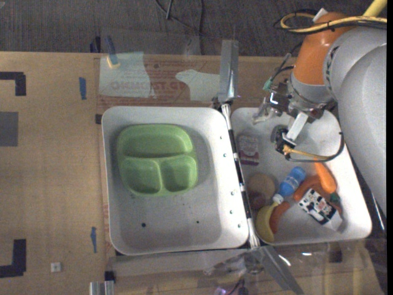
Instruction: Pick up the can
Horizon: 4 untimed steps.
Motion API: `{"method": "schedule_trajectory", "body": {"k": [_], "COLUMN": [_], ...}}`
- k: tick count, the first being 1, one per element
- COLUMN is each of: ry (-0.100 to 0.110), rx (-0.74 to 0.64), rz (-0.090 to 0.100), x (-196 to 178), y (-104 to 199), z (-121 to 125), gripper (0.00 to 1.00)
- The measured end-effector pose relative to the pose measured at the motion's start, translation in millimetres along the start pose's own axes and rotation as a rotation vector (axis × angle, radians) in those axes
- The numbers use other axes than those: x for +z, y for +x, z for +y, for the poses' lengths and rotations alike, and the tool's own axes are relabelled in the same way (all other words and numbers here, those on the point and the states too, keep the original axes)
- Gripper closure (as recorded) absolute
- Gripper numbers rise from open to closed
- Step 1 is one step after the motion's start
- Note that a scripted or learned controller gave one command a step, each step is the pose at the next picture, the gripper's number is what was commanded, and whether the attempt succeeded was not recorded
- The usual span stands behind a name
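The can (249, 149) is small, pale with a maroon label, and lies in the right bin (355, 223) close to its left wall. My gripper (268, 108) hangs over the back of that bin, a little behind and to the right of the can and apart from it. Nothing shows between its fingers. The orange-banded wrist (316, 63) rises behind it.
Nearer the front of the right bin lie a brown round lump (261, 186), a blue bottle (288, 183), an orange carrot-like piece (325, 177), a yellow item (266, 223) and a black-and-white patterned box (319, 206). The left bin (123, 235) holds a green divided plate (158, 158).
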State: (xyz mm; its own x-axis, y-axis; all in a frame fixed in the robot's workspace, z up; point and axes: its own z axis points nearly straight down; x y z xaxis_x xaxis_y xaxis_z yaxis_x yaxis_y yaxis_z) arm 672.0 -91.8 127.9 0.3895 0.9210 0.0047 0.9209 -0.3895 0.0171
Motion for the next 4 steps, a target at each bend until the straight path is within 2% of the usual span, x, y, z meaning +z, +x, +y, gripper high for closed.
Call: {"method": "schedule_trajectory", "body": {"k": [1,2,3,4], "ry": [0.016,0.012,0.028,0.028], "rx": [0.054,0.04,0.141,0.115], "rz": [0.012,0.019,0.01,0.012], "x": [13.9,15.0,16.1,16.7], "y": [-57.0,-66.2,-82.0,-89.5], "z": [29.1,31.5,39.6,43.3], "gripper": [0.0,0.0,0.0,0.0]}}
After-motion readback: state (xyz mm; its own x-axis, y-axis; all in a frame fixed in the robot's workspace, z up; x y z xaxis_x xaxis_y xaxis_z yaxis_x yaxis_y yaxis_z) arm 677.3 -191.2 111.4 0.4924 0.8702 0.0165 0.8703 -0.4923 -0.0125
